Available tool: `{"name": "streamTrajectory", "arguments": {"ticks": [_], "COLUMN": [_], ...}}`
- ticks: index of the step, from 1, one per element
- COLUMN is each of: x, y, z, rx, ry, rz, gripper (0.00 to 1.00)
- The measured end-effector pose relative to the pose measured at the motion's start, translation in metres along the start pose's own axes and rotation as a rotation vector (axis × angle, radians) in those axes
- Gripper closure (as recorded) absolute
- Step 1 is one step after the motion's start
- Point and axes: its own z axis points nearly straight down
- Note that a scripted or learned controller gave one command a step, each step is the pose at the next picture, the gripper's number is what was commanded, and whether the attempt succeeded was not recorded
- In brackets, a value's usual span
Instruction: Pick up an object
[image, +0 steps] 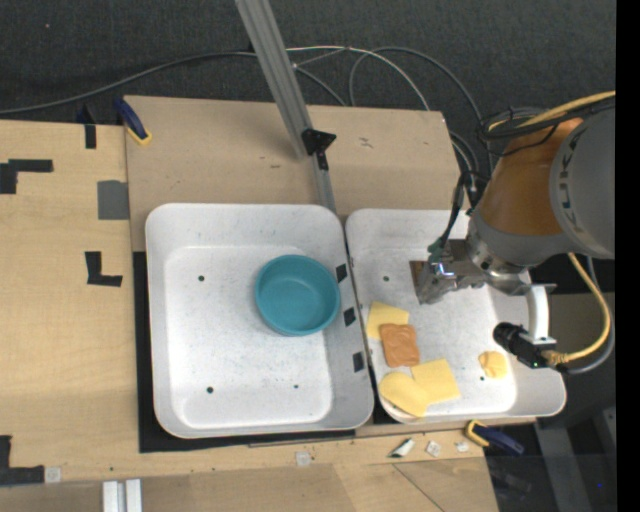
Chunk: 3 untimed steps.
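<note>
My gripper (428, 284) hangs over the middle of the right bin (385, 235), above and to the right of the food pieces. I see nothing between its dark fingers. Below it lie a pale yellow piece (387, 319), a brown toast-like piece (401, 346), a yellow cheese slice (435, 381) overlapping a pale round piece (396, 393), and a small yellow piece (493, 364) near the right wall. A teal bowl (296, 294) stands upright in the left bin (200, 330), towards its right side.
A grey pole (290, 90) slants down to the gap between the bins. Cables (400, 70) loop behind the right bin. The arm's body (540, 200) covers the right bin's far right corner. Blue-yellow clamps (135, 120) sit at the board's edges.
</note>
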Motion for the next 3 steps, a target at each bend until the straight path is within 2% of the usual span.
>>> {"name": "streamTrajectory", "arguments": {"ticks": [1, 2, 3], "x": [0.006, 0.006, 0.068], "y": [0.0, 0.001, 0.0], "z": [-0.044, -0.062, -0.056], "rx": [-0.001, 0.002, 0.005], "ry": [0.0, 0.001, 0.003], "rz": [-0.001, 0.0, -0.006], "gripper": [1.0, 1.0, 1.0]}}
